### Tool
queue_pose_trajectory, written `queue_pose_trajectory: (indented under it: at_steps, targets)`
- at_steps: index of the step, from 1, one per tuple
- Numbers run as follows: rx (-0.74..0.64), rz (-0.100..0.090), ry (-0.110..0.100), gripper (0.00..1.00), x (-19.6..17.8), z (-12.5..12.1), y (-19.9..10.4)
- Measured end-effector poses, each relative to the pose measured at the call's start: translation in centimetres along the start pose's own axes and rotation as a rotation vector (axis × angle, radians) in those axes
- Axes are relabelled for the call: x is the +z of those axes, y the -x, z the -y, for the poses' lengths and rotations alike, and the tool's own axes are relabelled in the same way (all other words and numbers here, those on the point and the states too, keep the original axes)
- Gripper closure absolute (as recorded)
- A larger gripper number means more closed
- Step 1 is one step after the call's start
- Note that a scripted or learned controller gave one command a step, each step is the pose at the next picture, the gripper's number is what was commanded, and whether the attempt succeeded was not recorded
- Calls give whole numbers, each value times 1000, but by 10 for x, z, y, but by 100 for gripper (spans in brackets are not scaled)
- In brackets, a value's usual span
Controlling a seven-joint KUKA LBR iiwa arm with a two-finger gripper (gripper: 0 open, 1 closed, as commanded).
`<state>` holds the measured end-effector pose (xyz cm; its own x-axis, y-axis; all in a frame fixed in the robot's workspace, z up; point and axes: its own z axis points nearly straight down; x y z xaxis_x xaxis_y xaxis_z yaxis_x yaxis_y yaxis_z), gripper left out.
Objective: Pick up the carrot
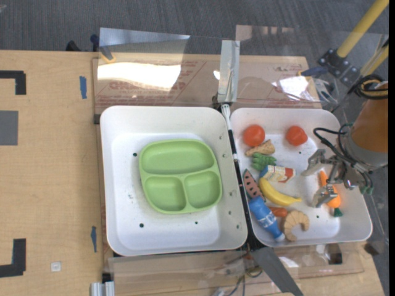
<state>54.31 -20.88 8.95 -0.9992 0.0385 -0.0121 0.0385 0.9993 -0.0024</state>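
Right now the carrot (329, 192) sits at the gripper (322, 179), in the right bin (364, 227).
Left to right: the green tray (179, 176) in the left bin (117, 165), the banana (278, 193), then the spread fingers (315, 160), open around the carrot's upper end; its long axis looks roughly upright in view. It is small, orange, green-tipped, near the right wall.

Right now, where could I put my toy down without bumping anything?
The left bin has bare white floor around the green tray. The right bin is crowded: tomatoes, banana, bottle, and the gripper over the carrot.
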Motion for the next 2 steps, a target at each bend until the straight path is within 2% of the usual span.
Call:
queue_pose_trajectory:
  at_steps: [1,2]
  targets:
    - [-1,15,-4,100,-13,0,5]
    - [-1,14,-3,0,-13,-1,4]
